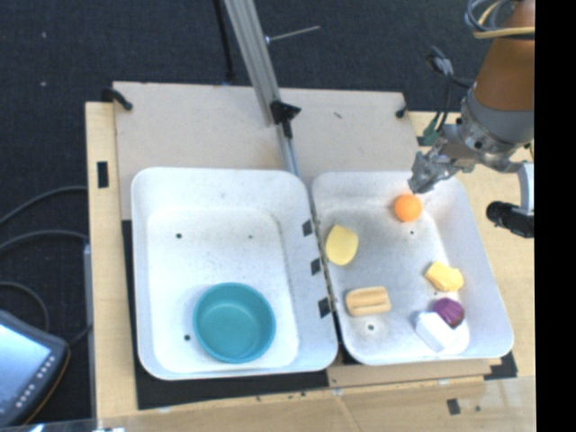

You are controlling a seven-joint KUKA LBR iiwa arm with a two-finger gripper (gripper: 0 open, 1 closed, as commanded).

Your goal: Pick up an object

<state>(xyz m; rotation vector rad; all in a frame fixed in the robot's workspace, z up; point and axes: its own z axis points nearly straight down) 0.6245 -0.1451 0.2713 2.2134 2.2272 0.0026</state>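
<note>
Jaws of the gripper (421, 184) are too small to read, so I cannot tell their state; they are hanging just above the orange ball (408, 208), which is lying in the right bin (486, 277), near its far edge.

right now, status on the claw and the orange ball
Claw above the right bin's far edge, nothing seen in it. Orange ball just below it, loose. Nothing between them.
</note>
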